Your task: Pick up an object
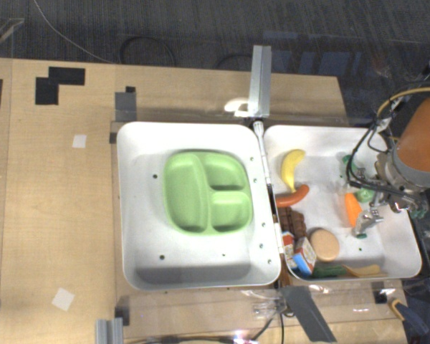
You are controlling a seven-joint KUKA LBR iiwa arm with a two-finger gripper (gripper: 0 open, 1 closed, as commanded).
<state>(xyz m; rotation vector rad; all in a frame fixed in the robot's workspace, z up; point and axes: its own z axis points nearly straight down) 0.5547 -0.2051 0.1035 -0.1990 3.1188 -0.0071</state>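
The small orange carrot-shaped toy [352, 208] lies in the right-hand shallow white bin [408, 260] on the counter, long axis roughly up-down in view — the claw [369, 219] hovers just right of it; its grip I cannot tell.

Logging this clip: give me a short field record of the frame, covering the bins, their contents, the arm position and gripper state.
left bin: holds a green divided tray
right bin: holds food items
items along its left side: banana, hot dog, brown block, round bun
item near the arm: carrot
arm: reaches in from the right, over the right bin
gripper: low, beside the carrot
gripper state: cannot tell
held object: none visibly held
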